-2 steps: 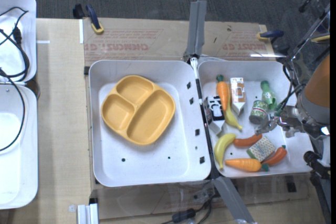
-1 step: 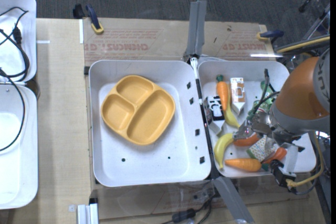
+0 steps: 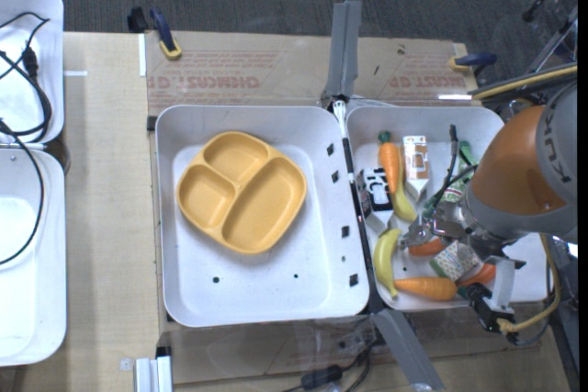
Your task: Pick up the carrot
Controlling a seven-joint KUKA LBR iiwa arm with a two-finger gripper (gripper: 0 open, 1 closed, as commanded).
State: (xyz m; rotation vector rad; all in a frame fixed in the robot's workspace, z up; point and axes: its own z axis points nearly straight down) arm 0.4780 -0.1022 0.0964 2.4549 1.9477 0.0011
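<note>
In the right bin (image 3: 478,117), one carrot (image 3: 390,166) lies lengthwise near the left wall, its green top pointing to the back. A second carrot (image 3: 425,288) lies across the bin's front edge. A third orange piece (image 3: 426,247) lies partly hidden under my gripper (image 3: 434,229). The gripper hangs low over the bin's middle, just right of the bananas. It is a short way behind the front carrot and in front of the upright one. The wrist and clutter hide how it stands.
Two bananas (image 3: 387,263) (image 3: 404,202) lie along the right bin's left side, beside a small box (image 3: 415,159) and a black-and-white pack (image 3: 377,189). A green-patterned packet (image 3: 453,261) rests under the wrist. The left bin (image 3: 184,271) holds a yellow divided plate (image 3: 242,190).
</note>
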